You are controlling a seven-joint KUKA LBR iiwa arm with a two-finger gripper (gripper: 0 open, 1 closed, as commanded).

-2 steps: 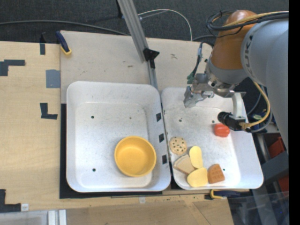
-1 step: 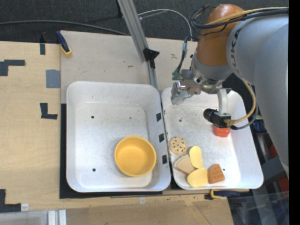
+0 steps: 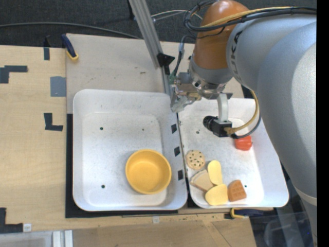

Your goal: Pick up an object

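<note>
Nothing is lifted yet, so the whole pick is left to do. Nearest, at the front of the right bin (image 3: 267,179), sits a tight cluster of toy food: a pale yellow rounded piece (image 3: 217,194), a brown crusty-looking block (image 3: 237,190), a tan bread-like slice (image 3: 201,181) and a second yellow oval piece (image 3: 215,172). These touch or overlap one another, and all look matte and smooth-edged. Just behind them lies a round, flat cookie (image 3: 195,159) speckled with dark chips. In the left bin (image 3: 103,153), a yellow bowl (image 3: 148,171) stands upright near the front, with a smooth, plastic-looking rim. Farther back on the right, a small orange-red chunk (image 3: 243,143) lies on its own. Both bins are shallow, white and faintly speckled.

Farthest in, the gripper (image 3: 178,103) hangs over the rims where the two bins meet — well apart from every object. It carries nothing that I can see, and I cannot tell whether it is spread or closed.
</note>
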